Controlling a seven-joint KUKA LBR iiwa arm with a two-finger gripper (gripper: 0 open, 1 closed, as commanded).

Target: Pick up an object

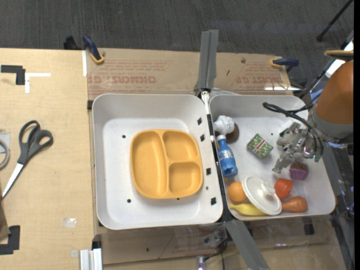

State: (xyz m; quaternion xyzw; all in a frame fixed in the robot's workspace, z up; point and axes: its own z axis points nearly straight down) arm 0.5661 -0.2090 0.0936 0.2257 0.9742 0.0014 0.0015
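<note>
Landmark: I place everything against the blue bottle [226,157], which lies along the left wall of the right bin [247,103].
Scissors [25,149]: far left of the bottle on the wooden table [45,196], black handles uppermost.
Left bin [107,207]: just left of the bottle, across the shared wall.
Orange divided plate [167,163]: left of the bottle, flat in the middle of the left bin, three compartments.
White cap-shaped piece [223,123]: just above the bottle's top end, with a dark brown round thing [233,131] against its right side.
Orange fruit [237,192]: just below the bottle.
Banana [246,209]: below the bottle, near the front wall, partly under the white lid [262,196].
Green box [259,145]: right of the bottle, tilted, apart from the other things.
Red pepper-like toy [284,188]: right of and below the bottle, touching the lid's edge.
Carrot-like toy [295,205]: lower right of the bottle, by the front wall.
Purple object [298,170]: well right of the bottle, directly under the gripper [291,151].
Fingers: I see them pointed down just above the purple object; I cannot tell whether they are wide or narrow, nor whether they touch it.
</note>
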